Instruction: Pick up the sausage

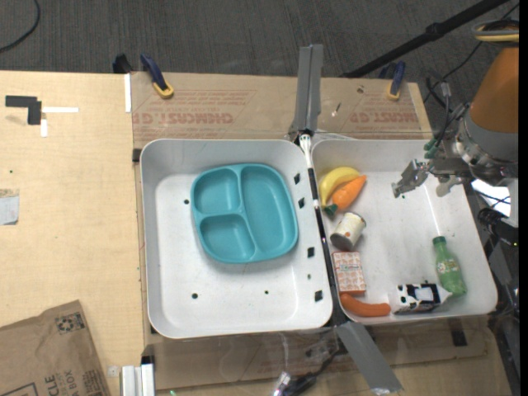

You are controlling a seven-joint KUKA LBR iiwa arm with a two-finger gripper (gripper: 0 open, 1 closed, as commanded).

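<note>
The sausage (365,307) is a short orange-red link lying along the front wall of the right bin (404,246), just below a small red box. My gripper (427,181) hangs over the back right part of that bin, far from the sausage, at the end of the grey arm with the orange band. It is open, and only the white bin floor shows between its fingers.
In the right bin are a banana (338,180), a carrot (349,193), a small can (349,229), the red box (349,272), a black-and-white item (418,296) and a green bottle (449,266). The left bin (165,246) holds a teal divided plate (245,213).
</note>
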